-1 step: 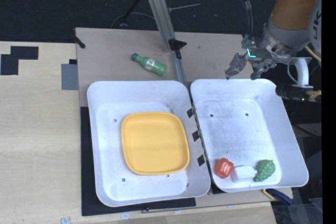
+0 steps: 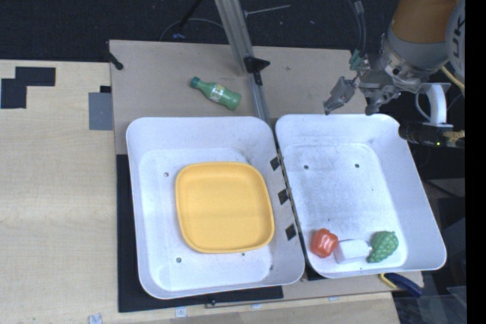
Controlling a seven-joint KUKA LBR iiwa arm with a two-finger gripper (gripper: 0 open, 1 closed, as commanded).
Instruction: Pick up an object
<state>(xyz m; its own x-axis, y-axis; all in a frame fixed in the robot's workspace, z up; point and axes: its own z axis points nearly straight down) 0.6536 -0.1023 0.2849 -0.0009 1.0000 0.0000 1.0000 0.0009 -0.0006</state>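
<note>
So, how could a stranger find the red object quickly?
Look at the right bin of the two white ones, at its near edge, where three small things lie in a row. The red object is the leftmost, beside a white block and a green piece, and is the only red one.

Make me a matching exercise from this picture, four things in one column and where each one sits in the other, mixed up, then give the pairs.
Things:
1. yellow plate
2. green bottle
3. red object
4. tool

Places:
A. on the bench behind the left bin
B. above the right bin's far edge
C. in the left bin
D. near corner of the right bin

Pairs: 1-C, 2-A, 3-D, 4-B
</note>
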